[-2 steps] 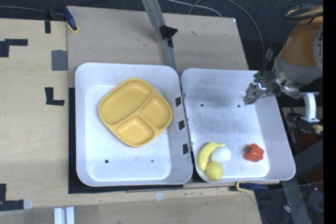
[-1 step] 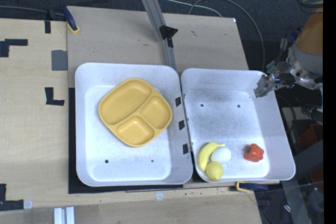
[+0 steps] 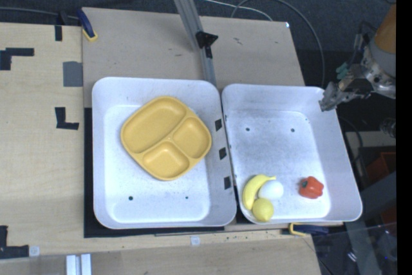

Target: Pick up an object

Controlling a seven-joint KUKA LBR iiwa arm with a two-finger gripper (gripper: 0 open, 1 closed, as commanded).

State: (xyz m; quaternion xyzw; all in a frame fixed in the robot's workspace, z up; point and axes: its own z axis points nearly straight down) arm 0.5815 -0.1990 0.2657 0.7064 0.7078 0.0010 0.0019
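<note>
The banana [image 3: 255, 186] is lying in the right bin [image 3: 335, 138], near the front left corner. It is yellow, smooth & curved, w/ its long way running from front-left up to back-right, & its thin tip is pointing right. A white egg-shaped thing [image 3: 272, 190] is sitting just beside it, touching it. A round yellow lemon [image 3: 262, 209] is sitting in front of both, touching them too. A small red pepper [image 3: 311, 187] w/ a dark stem on top is sitting well apart to the right, in the same bin.

The left bin [image 3: 106, 158] is holding a yellow plastic plate [image 3: 166, 137] w/ 3 parts. The plate is a rounded square & is sitting turned at a slant. Both bins are white, shallow & speckled w/ dark dots.

The gripper [image 3: 329, 100] is hanging over the back right rim of the right bin, far from the fruit. It is holding nothing. It is too small & blurry to tell how far open it is.

The bench [image 3: 38, 138] is looking like light wood w/ bits of black tape.
</note>
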